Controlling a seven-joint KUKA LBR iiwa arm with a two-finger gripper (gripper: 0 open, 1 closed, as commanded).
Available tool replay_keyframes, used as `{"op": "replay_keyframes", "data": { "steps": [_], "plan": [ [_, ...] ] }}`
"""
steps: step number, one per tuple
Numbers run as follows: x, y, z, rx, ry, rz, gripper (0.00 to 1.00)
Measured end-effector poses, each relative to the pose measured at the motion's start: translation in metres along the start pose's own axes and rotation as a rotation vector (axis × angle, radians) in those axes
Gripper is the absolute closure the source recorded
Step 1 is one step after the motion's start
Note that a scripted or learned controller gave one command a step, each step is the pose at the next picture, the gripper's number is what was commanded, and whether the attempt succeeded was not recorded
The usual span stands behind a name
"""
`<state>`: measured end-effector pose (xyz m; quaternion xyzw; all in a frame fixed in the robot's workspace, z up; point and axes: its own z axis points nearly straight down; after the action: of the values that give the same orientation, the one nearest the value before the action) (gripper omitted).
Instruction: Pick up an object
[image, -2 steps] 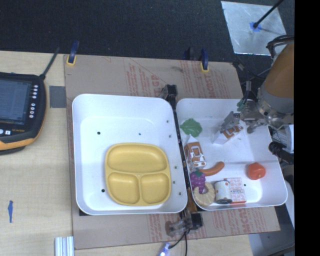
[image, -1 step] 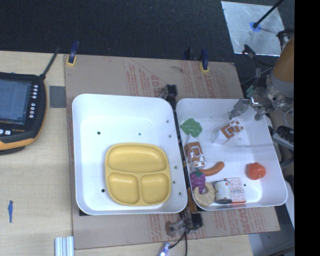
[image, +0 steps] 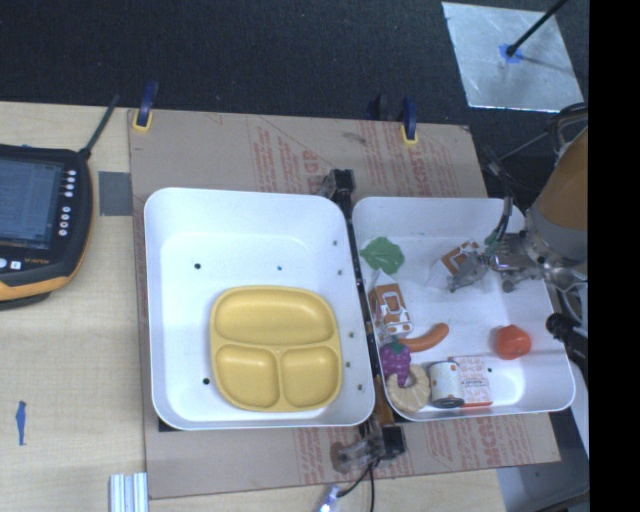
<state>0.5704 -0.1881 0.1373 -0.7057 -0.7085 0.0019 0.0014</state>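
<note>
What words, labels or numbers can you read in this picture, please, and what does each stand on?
None can be read.
Cardboard: rows of red print, too blurred.
Can: red and white label, too small.
Carton: orange and white print, illegible.
Pendant: screen and buttons, no legible text.

One fixed cam above bench, looking down aslant on both bins (image: 160, 300).

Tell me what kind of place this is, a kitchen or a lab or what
Most likely a robotics lab bench set up for grasping trials. Two white bins sit on clamped cardboard, the right one holding toy food such as a hot dog, and a robot control pendant lies at the left.
</note>
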Motion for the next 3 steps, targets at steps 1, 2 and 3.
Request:
{"op": "replay_keyframes", "data": {
  "steps": [1,2,3],
  "plan": [
    [-0.007,0.068,0.031,-0.018,-0.004,-0.001,0.0],
    [-0.024,0.086,-0.006,-0.004,0.001,-0.001,0.0],
    [0.041,0.086,-0.024,-0.001,0.001,-0.001,0.0]
  ]
}}
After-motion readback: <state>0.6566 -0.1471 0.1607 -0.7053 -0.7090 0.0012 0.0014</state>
